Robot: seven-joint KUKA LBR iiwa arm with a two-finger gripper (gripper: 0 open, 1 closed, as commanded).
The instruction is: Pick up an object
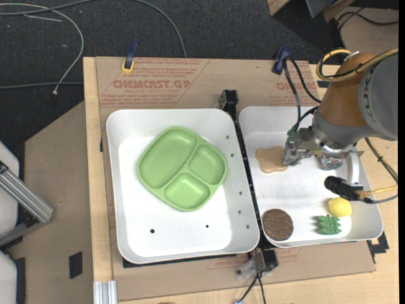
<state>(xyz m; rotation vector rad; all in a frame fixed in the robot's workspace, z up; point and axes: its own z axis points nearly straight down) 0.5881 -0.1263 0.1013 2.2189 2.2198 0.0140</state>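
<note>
1. The arm point(345, 103), grey with an orange band, extends in from the right over the far half of the right bin point(304, 195).
2. The gripper point(292, 152) points down into that bin, at the right edge of a flat tan piece point(271, 160). From this slant I cannot tell whether it touches the piece or how far it is open, and nothing can be seen held in it.
3. The tan piece lies on the floor of the right bin, close to its left wall, about midway between far and near.
4. A round brown disc point(277, 224) lies in the near left corner of the same bin, well apart from the tan piece.
5. A small yellow object point(339, 207) sits toward the near right of the bin, and a small green spiky object point(328, 225) lies just beside it on the near side.
6. The left bin point(120, 189) holds a light green plate point(182, 168) with three compartments, lying flat near the middle, turned at an angle to the bin's walls.
7. Both bins rest side by side on a brown board point(101, 106), and two blue clamps point(131, 56) grip the board's far edge.
</note>
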